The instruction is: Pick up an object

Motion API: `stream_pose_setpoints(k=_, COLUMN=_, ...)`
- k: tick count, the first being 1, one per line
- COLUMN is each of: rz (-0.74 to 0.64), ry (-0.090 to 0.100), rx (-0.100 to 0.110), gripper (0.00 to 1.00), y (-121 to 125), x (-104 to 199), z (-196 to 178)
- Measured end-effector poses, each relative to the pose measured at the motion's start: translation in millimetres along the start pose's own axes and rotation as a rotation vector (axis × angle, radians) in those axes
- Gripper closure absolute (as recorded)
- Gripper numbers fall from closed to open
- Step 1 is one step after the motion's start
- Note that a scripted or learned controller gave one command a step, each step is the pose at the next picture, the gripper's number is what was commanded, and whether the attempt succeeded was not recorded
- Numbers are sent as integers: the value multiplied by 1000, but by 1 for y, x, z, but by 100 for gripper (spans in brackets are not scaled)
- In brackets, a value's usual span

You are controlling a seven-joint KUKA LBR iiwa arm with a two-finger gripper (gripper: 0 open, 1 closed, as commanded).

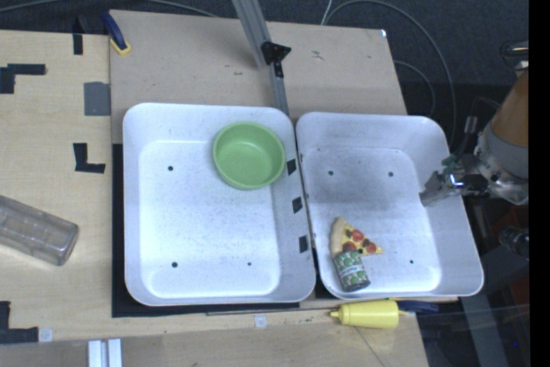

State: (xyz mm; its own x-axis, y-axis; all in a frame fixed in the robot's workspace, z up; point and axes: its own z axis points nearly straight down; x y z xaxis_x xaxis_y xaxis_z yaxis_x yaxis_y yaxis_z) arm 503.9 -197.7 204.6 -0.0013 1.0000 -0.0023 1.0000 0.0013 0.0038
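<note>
Two shallow white plastic bins (137, 211) sit side by side on the tabletop: a round green bowl (249, 155) in the left one, a toy pizza slice (353, 237) and a small green can (351, 270) touching near the front of the right one. The pincer (436, 188) hovers over the right bin's far-right rim, well apart from them, holding nothing; how wide it stands I cannot tell. The pick looks barely begun, with reaching, closing and lifting all left.
</note>
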Motion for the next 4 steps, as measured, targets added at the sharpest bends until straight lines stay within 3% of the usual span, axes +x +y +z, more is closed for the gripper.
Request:
stream_pose_setpoints(k=1, rz=0, ry=1, rx=1, gripper=100, y=-2, x=-2, z=-43)
stream_pose_setpoints(k=3, rz=-7, ry=4, rx=4, gripper=100, y=47, x=113, z=-40)
stream_pose_setpoints(k=4, rz=-5, ry=3, rx=6, gripper=100, y=57, x=162, z=-30)
